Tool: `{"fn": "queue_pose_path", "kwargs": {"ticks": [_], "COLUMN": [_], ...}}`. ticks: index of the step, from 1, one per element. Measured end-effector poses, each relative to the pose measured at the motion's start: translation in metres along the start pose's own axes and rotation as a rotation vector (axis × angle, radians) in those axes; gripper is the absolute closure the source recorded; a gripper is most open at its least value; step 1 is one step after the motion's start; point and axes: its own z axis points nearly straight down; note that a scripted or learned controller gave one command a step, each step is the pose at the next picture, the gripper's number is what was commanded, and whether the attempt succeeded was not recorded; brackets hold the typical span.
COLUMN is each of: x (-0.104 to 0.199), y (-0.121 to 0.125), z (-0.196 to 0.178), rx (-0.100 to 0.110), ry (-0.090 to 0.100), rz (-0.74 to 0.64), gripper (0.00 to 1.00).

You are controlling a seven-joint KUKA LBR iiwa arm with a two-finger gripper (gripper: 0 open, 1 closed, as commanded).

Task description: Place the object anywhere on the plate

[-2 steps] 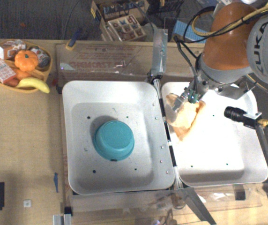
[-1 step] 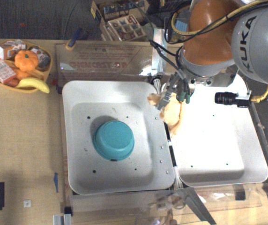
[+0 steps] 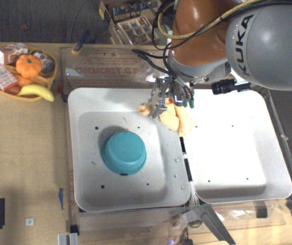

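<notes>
A round teal plate lies in the middle of the left bin. A soft pale-yellow object with a small tan end hangs at that bin's upper right corner, over the divider between the bins. My gripper comes down from the grey and orange arm onto the object's top, and its fingers are shut on the object. The object is up and to the right of the plate, well apart from it. The gripper body hides the object's upper part.
The right bin lies beside the left one. A bowl of toy fruit stands on the bench at the far left. Cables and boxes sit behind the bins.
</notes>
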Motion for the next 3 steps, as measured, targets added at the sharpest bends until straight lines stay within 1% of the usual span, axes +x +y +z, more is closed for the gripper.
{"fn": "queue_pose_path", "kwargs": {"ticks": [1, 2, 3], "x": [-0.016, -0.032, -0.032], "y": [0.044, 0.095, 0.095], "z": [0.011, 0.007, 0.006], "rx": [-0.001, -0.001, -0.002], "ry": [0.0, 0.0, -0.001], "rz": [-0.058, -0.061, -0.06], "gripper": [1.0, 1.0, 0.0]}}
